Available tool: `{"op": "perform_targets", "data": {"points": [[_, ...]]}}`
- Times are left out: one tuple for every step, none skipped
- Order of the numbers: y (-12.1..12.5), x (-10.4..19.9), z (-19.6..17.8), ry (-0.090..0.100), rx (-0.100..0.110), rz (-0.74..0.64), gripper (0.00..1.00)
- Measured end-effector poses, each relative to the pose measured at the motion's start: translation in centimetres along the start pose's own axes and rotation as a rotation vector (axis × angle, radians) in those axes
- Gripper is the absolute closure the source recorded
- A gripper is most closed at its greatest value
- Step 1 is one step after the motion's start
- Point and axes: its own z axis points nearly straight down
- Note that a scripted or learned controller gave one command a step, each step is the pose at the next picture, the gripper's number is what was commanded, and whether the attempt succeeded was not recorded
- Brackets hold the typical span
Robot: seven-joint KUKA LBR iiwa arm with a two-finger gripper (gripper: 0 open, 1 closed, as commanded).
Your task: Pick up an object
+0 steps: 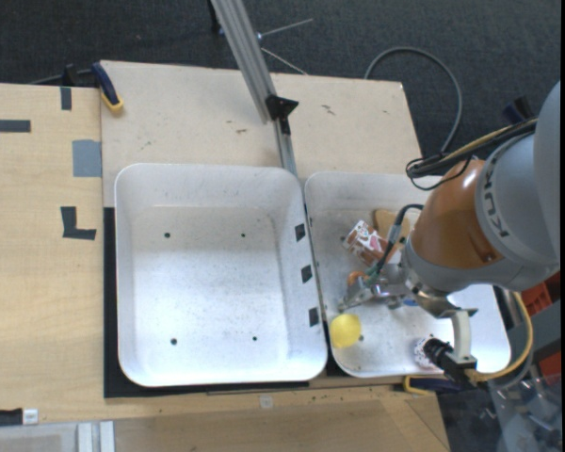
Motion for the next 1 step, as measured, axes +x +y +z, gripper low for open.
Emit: {"op": "perform_targets", "data": {"points": [[-0.01,0.08,-1.1,0.002,0.002,-0.001,1.0]]}}
